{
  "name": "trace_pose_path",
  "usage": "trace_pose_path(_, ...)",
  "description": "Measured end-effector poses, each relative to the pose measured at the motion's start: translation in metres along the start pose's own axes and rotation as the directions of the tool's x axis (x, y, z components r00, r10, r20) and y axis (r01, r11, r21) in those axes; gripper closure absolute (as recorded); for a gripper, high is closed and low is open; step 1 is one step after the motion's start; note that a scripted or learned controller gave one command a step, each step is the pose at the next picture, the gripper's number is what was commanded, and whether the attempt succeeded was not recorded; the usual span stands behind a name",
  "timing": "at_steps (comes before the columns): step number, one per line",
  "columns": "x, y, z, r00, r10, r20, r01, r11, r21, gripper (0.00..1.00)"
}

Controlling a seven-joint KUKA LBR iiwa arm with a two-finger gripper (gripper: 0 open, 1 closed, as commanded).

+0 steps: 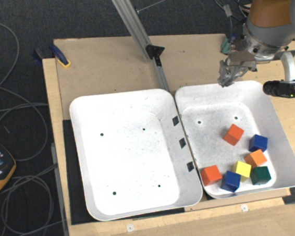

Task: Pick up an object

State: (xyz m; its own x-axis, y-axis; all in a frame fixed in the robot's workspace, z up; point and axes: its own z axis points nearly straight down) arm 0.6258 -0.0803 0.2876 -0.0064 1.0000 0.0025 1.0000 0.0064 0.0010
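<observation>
Dark carpet floor (2, 30), loose black cables (1, 125) — tan wooden bench (105, 67)

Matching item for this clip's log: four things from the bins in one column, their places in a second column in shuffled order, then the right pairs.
Things:
1. yellow cube
2. green cube
3. gripper
4. lone orange cube

Places:
A. over the right bin's far rim
B. apart from the cluster, toward the bin's middle
C. in the near right corner
D. between a blue cube and an orange cube

Pairs: 1-D, 2-C, 3-A, 4-B
</observation>
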Motion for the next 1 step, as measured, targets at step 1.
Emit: trace_pose_path(1,0.0523,-0.0020,-0.0021,1.000,0.000,0.000,0.000,1.000,0.002,1.00)
